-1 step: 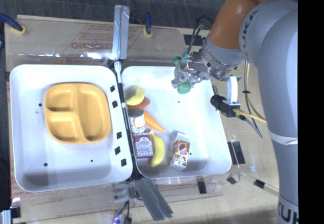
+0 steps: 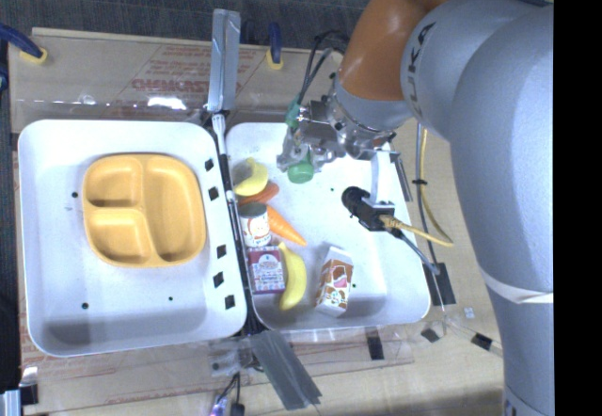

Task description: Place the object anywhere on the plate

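We see the gripper (image 2: 299, 160) over the right bin's (image 2: 404, 301) upper left, a small green object (image 2: 301, 171) at its fingers, though we cannot tell whether they pinch it. The yellow plate (image 2: 144, 208) lies in the left bin (image 2: 56, 311), well apart.
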`<state>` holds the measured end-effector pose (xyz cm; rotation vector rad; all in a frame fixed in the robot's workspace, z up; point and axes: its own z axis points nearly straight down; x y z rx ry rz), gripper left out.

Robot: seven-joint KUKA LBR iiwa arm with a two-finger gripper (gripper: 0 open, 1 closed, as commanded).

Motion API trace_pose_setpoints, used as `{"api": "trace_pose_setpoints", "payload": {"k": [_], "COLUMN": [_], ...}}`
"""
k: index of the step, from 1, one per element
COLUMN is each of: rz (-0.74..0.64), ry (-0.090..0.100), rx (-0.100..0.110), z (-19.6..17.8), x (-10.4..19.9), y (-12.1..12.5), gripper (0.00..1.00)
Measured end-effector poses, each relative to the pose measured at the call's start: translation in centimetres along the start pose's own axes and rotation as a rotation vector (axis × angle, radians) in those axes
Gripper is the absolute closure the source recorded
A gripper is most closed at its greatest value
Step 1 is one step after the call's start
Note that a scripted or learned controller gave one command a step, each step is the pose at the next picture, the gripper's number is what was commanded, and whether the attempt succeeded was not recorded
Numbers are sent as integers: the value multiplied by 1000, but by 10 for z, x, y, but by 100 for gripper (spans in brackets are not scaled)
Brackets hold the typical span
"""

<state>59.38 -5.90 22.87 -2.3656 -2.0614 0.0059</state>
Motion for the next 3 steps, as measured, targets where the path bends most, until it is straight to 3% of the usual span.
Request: {"api": "trace_pose_setpoints", "payload": {"k": [1,2,3], "rz": [-43,-17,-17], "ry": [-1,-1,-1], "rx": [2,-2,-2], "z": [39,34,34], "x": [85,156,156], "y": [6,4,4], "gripper": [100,100,0]}}
